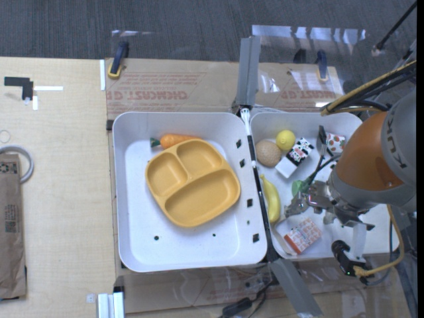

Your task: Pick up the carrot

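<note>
The carrot, orange with a small green top, lies in the left bin against the far edge of the yellow divided plate. My gripper is low over the right bin, well to the right of the carrot, between a banana and a red-and-white packet. A small green thing sits just beside the gripper. The wrist hides what lies directly under it.
The right bin also holds a brown round fruit, a lemon, a black-and-white box and a spotted item. A raised divider separates the bins. Brown paper lies on the bench at far left.
</note>
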